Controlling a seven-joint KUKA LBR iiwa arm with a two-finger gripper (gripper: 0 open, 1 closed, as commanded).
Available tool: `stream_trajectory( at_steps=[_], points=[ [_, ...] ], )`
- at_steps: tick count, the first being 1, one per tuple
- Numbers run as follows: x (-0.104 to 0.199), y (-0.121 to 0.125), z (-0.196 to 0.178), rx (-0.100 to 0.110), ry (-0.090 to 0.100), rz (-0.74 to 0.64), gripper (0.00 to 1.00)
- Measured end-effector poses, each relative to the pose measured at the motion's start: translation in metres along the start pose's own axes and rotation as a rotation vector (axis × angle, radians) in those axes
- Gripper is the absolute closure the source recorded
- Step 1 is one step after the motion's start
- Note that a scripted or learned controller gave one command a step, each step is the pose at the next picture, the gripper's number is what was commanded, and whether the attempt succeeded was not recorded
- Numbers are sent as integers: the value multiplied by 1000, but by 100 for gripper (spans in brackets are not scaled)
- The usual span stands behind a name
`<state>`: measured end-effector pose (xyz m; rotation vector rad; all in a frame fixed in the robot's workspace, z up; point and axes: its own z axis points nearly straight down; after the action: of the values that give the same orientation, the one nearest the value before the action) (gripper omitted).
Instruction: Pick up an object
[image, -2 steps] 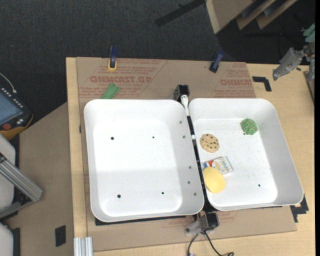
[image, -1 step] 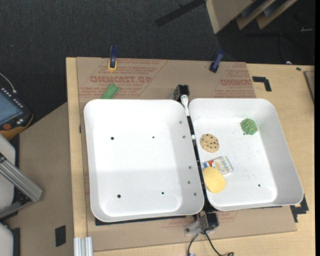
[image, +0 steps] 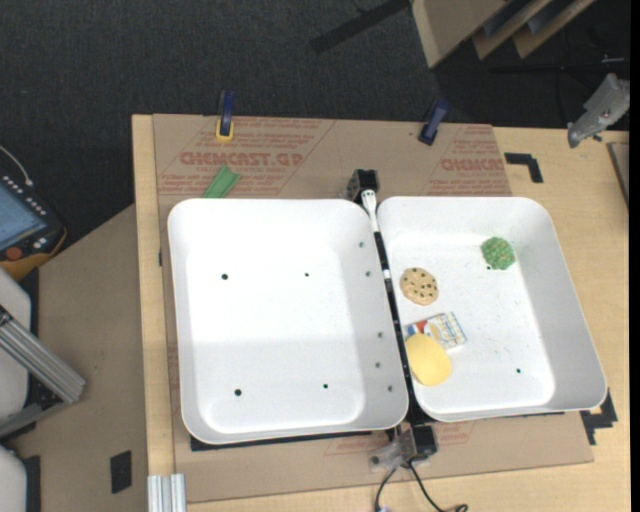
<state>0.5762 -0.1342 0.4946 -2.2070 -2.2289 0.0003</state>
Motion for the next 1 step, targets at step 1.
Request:
stream_trajectory(
  at_steps=[1],
  points=[
    [-70, -20, -44, -12, -10, 16, 0]
  ],
)
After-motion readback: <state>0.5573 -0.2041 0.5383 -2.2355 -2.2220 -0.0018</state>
